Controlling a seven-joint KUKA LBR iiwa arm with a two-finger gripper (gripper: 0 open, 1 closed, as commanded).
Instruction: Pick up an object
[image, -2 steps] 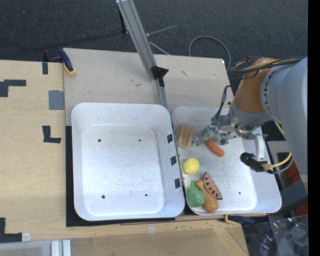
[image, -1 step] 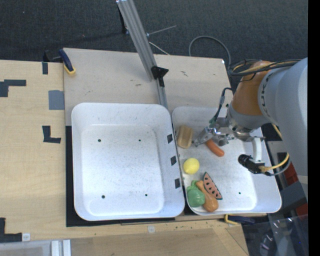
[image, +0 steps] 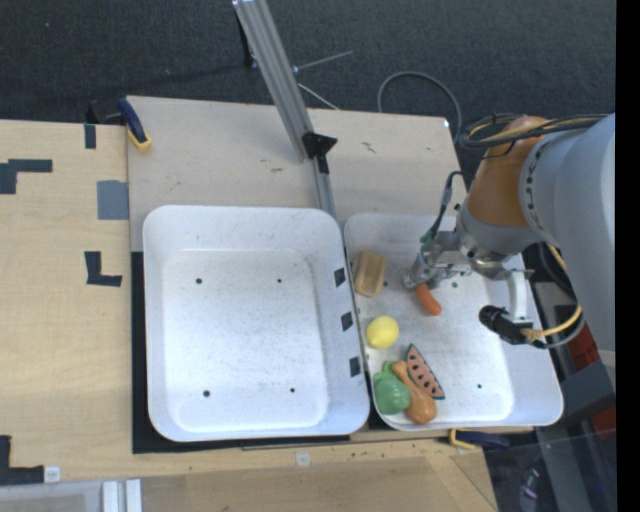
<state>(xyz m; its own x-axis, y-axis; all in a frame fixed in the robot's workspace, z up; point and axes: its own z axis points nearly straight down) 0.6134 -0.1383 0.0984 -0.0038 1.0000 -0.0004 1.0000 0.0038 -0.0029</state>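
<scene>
My gripper (image: 425, 277) is low over the upper middle of the right bin (image: 500, 385). A small orange-red piece (image: 430, 300) lies right at its tip, touching or nearly touching it; I cannot tell whether it is gripped. A tan block (image: 369, 272) sits to the gripper's left by the bin's wall. Below it rests a yellow ball (image: 382, 332). Further down, a watermelon slice (image: 426, 372), a green piece (image: 391, 394) and an orange piece (image: 421, 407) are bunched together at the bin's near left corner.
The left bin (image: 240, 320) stands beside the right one, their walls touching. A slanted metal rail (image: 290, 100) runs down to the gap between the bins. Cables (image: 520, 325) hang off the wrist over the right bin's right side.
</scene>
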